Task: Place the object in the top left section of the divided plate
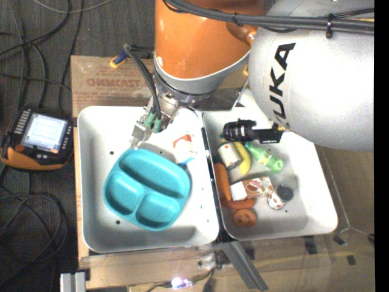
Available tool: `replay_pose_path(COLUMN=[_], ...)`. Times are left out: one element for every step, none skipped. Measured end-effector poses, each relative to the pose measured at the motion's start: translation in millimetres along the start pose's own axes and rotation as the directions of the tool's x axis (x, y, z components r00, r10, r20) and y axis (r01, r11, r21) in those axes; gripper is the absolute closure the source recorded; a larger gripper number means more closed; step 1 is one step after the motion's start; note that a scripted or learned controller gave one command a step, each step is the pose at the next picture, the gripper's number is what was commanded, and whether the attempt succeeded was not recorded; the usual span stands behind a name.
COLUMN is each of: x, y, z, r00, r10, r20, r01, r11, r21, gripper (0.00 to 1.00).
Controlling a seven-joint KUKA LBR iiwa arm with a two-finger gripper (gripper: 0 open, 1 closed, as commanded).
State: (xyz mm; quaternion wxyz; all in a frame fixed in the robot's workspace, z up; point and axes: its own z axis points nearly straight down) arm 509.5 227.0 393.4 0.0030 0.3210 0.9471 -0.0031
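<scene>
A teal divided plate (148,189) lies tilted in the left bin (91,163), with one long section along its upper left and two smaller ones at the lower right. My gripper (138,135) hangs just above the plate's upper left end, pointing down and to the left; I see nothing between its fingers. A small white and orange object (184,149) rests on the bin floor against the plate's upper right rim, to the right of the gripper.
The right bin (316,212) holds a sausage (223,182), a white can (230,154), a yellow banana (244,157), a green bottle (265,158), a red and white packet (251,188), a brown round piece (244,218) and a dark disc (284,193). The arm's orange band overhangs both bins' far edges.
</scene>
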Motion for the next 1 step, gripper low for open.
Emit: replay_pose_path(x=[21.6], y=[-16.5], z=[163.4], r00=[1.000], r10=[0.016], r20=[-0.009], r01=[-0.016], r11=[1.000], r21=[-0.001], gripper=[1.00])
